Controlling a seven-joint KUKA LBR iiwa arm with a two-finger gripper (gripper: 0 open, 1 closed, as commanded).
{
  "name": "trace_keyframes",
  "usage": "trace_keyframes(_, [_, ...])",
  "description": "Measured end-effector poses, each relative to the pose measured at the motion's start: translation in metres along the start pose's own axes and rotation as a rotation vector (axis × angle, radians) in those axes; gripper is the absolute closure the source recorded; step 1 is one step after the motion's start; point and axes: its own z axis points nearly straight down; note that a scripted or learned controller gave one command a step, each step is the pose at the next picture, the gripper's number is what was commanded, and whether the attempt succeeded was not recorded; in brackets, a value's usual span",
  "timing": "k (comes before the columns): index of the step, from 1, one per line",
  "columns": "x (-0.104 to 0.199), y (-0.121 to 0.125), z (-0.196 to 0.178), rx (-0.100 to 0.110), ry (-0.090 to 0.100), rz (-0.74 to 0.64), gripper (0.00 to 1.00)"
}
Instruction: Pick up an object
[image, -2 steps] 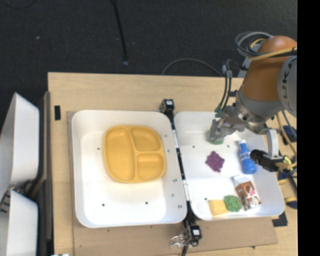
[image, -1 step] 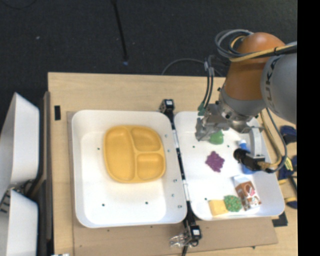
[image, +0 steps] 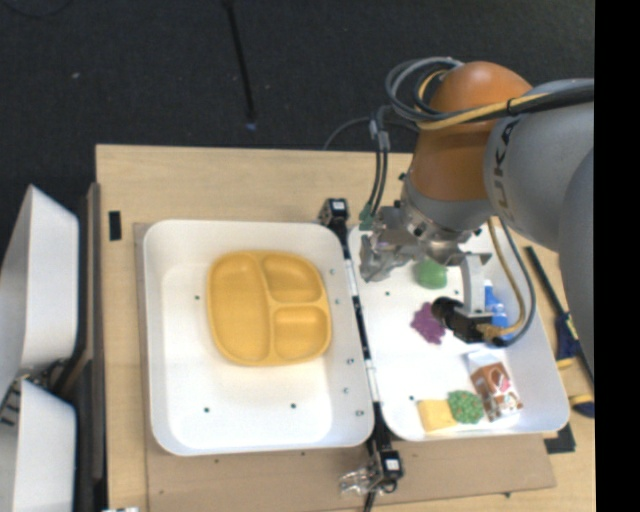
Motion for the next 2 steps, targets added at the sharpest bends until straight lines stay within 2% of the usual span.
trace_keyframes(2, [0.080,-0.023,0.015,0.003,-0.001,0.002,1.00])
